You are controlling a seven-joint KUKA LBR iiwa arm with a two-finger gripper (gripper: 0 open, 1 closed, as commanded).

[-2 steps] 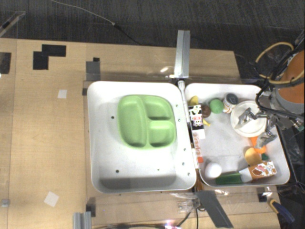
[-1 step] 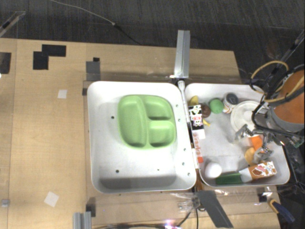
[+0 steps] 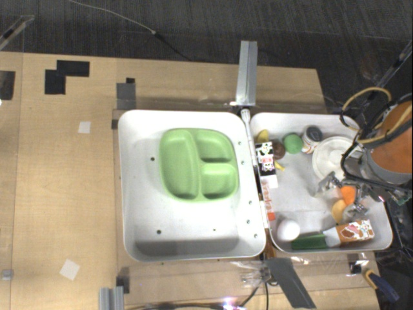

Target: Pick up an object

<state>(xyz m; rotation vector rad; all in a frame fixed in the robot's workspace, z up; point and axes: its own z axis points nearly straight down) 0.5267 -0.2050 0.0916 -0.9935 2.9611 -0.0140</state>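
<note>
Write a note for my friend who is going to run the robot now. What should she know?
Gripper: low in the right bin, by a small orange object. I can't tell if it has a grip on anything.
Things: right bin also holds a green ball, white ball, white plate, green bottle and a small carton. Left bin holds a green divided tray.
Done: arm is down among the objects.
Left: nothing is visibly lifted, so the pick still needs doing.

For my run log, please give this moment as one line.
arm: over right bin | hand: at orange item | grasp: unclear | left bin: green tray
</note>
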